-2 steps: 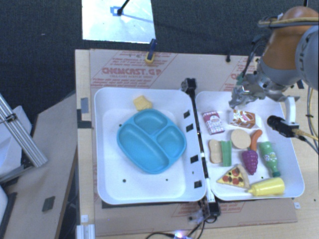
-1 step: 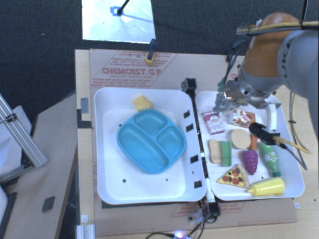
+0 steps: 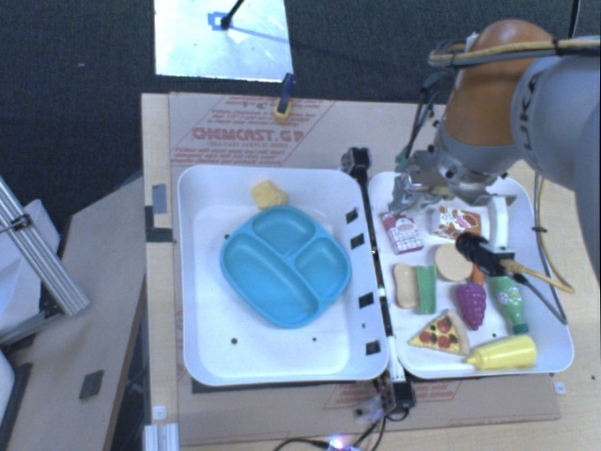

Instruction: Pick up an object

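Your pincer hangs at the right bin's 11 o'clock, grip state unclear, so grab that light, stiff pink packet by its edges.

Toy foods lie scattered in right bin.

Red block lettering runs across the cardboard sheet that lies on the table under the two bins, along the strip showing past the left bin's far edge. The large line looks like "OIL CAST" or similar, with a smaller line beneath it, too blurred to read surely. More faint red print shows on the cardboard at the near edge, illegible.
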You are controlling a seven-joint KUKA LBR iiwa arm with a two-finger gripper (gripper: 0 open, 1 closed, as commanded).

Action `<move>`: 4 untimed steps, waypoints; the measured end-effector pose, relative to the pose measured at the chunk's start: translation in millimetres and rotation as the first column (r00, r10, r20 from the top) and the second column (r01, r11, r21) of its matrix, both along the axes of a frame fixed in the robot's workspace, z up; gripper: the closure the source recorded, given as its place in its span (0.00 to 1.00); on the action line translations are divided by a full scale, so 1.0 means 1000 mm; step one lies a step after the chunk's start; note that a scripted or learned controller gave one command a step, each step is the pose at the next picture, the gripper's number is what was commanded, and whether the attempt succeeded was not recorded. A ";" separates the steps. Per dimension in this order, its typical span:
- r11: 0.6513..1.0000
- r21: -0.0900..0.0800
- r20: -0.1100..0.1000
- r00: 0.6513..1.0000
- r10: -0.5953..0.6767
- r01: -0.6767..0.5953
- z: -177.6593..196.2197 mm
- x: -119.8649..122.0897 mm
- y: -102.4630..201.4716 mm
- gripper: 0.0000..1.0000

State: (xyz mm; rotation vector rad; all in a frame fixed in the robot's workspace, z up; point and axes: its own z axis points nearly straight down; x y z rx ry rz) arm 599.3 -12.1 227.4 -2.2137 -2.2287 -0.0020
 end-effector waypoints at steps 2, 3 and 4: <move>1.000 -0.001 0.001 1.000 -0.004 0.004 -0.011 0.010 -0.014 1.00; 1.000 0.000 0.001 1.000 -0.001 0.001 0.004 0.008 0.000 1.00; 1.000 -0.002 0.000 1.000 -0.006 0.006 -0.012 0.013 -0.011 1.00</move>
